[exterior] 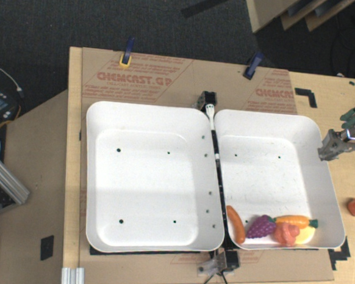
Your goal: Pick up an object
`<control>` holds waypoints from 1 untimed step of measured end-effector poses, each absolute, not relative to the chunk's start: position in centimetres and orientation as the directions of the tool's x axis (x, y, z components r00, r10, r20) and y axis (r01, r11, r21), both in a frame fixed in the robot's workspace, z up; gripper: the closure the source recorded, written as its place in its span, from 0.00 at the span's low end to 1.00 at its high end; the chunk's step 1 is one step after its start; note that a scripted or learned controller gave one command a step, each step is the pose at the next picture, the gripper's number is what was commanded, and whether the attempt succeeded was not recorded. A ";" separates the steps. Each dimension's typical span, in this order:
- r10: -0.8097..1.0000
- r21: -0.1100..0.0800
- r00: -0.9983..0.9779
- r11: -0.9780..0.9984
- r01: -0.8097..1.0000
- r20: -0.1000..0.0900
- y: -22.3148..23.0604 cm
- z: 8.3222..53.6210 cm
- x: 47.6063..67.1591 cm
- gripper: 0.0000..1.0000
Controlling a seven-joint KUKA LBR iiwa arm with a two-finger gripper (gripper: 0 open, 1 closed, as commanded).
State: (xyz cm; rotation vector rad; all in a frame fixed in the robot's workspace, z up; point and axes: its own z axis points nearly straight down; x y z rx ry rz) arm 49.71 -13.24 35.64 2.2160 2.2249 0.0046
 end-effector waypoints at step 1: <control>1.000 -0.006 -0.003 0.003 1.000 0.003 -9.2 30.8 47.8 1.00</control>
